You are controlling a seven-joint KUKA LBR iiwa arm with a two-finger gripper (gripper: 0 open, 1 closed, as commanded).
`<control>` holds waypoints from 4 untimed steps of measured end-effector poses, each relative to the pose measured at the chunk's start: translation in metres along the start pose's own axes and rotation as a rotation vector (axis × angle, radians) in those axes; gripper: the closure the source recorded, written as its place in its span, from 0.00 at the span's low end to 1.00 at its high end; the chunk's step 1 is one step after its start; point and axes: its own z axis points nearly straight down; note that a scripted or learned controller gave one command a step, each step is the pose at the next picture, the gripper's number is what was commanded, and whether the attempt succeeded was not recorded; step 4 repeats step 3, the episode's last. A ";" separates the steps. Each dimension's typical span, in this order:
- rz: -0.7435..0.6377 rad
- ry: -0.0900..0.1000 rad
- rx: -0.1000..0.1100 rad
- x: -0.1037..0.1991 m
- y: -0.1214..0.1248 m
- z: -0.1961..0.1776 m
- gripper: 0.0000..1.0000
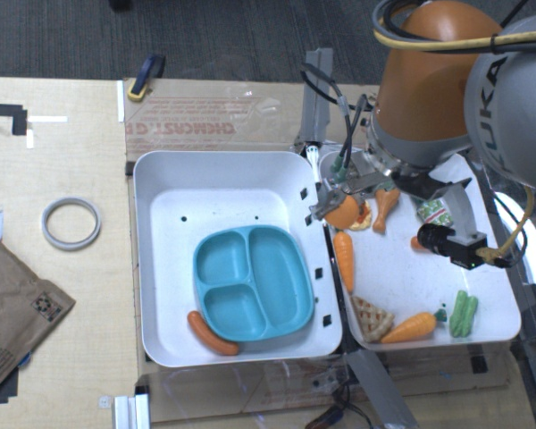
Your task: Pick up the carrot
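Gripper: sat low at the upper left corner of the right bin; I could not tell its state.
Carrot: lay along the right bin's left wall, just below the gripper.
Second carrot: lay near the bottom edge.

The arm is cut off by the top and right edges, and the right bin's far corner is hidden beneath it.

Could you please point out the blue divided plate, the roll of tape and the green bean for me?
blue divided plate (270, 275): camera view, its large right compartment.
roll of tape (50, 231): camera view, its left rim.
green bean (464, 314): camera view, mid-length.
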 end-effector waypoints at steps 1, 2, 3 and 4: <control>-0.218 0.001 0.000 -0.037 0.033 0.097 1.00; -0.218 0.001 0.000 -0.037 0.033 0.097 0.00; -0.117 0.000 -0.003 -0.048 0.047 0.087 0.00; -0.117 0.000 -0.003 -0.048 0.047 0.087 0.00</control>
